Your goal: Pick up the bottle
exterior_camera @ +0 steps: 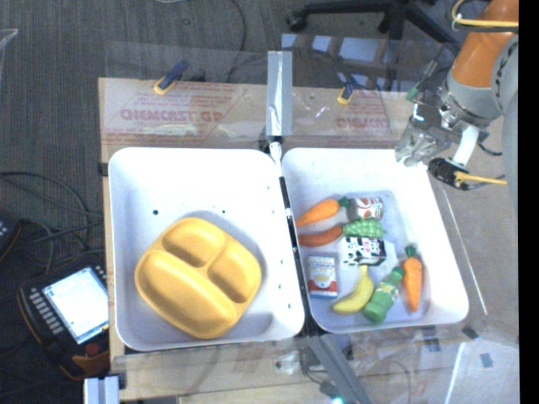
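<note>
1. Bottle (385, 294): green, lying tilted at the lower right of the right bin (450, 251), touching the banana (356, 295) on its left and just beside a carrot (412, 279) on its right.
2. Gripper (415, 151): at the upper right of the frame, above the bin's far corner, well apart from the bottle; whether its fingers are apart or together cannot be told.
3. Risk: crowded neighbours may block a finger or be lifted instead; the rounded bottle may slip.

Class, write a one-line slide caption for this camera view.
Pincer hovers above the right bin's far corner; green bottle lies between banana and carrot.
</note>
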Available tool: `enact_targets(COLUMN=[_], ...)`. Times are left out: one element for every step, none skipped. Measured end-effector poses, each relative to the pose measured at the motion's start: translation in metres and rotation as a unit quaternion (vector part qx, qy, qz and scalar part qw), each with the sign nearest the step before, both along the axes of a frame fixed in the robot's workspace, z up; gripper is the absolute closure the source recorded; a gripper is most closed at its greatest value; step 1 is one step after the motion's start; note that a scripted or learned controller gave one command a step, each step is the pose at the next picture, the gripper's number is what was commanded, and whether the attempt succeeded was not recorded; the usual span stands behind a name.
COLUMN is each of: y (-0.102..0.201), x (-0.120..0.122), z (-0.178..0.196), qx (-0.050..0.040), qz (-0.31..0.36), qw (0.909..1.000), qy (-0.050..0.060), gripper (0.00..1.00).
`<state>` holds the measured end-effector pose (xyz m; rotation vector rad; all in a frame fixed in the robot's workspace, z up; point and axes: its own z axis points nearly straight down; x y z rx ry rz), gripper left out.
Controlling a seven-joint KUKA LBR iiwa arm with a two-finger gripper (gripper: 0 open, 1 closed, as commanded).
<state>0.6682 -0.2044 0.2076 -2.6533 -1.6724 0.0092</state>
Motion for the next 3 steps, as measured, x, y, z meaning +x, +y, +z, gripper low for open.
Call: enact_targets(y=[-0.007, -0.004, -0.007], x=[-0.003, 0.000, 0.000], z=[0.021, 0.010, 0.012], qx=[-0.0007, -0.0003, -0.0005], qz=[-0.043, -0.078, -0.115], qw=[0.9991, 0.9970, 0.9934], qy=[0.000, 0.001, 0.000], gripper=[1.00, 1.00, 1.00])
